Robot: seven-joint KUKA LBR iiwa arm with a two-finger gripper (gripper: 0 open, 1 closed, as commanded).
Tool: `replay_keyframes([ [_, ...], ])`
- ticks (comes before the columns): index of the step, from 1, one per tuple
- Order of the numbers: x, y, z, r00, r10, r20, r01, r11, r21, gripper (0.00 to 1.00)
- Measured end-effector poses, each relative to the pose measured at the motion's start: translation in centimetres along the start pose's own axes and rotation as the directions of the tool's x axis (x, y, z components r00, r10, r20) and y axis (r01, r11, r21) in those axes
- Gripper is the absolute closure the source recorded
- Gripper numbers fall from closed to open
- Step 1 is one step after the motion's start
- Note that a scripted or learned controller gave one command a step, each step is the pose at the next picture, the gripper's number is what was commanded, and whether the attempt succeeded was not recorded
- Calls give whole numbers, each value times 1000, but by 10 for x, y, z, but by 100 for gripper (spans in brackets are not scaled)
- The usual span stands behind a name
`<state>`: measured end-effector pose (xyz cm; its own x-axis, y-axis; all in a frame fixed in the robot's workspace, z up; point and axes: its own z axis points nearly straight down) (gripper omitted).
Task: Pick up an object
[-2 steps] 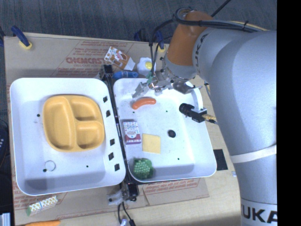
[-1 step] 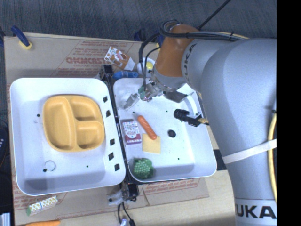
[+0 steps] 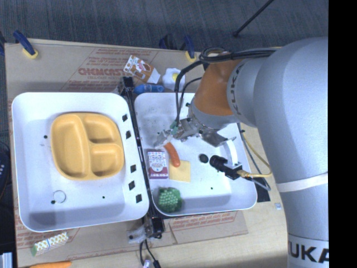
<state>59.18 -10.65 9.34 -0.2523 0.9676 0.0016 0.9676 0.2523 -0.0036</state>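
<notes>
From the overhead camera I see two white bins side by side. The left bin [image 3: 28, 149] holds a yellow divided tray [image 3: 86, 144]. In the right bin [image 3: 245, 197], my arm's gripper [image 3: 174, 132] hangs low near the bin's left wall, just above an orange carrot-like piece [image 3: 172, 154]; I cannot tell whether anything is held. Beside the carrot lie a small red-and-white box [image 3: 157, 163] to its left, a yellow cheese slice [image 3: 180, 172] touching it, and a green broccoli-like toy [image 3: 168, 198] at the near edge.
</notes>
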Motion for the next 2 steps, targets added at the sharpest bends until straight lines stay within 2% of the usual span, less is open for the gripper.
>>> replay_keyframes([
  [1, 0, 0, -10, 1000, -4, 0, 4, 1000, 1, 100],
  [2, 0, 0, -10, 1000, -4, 0, 4, 1000, 1, 0],
])
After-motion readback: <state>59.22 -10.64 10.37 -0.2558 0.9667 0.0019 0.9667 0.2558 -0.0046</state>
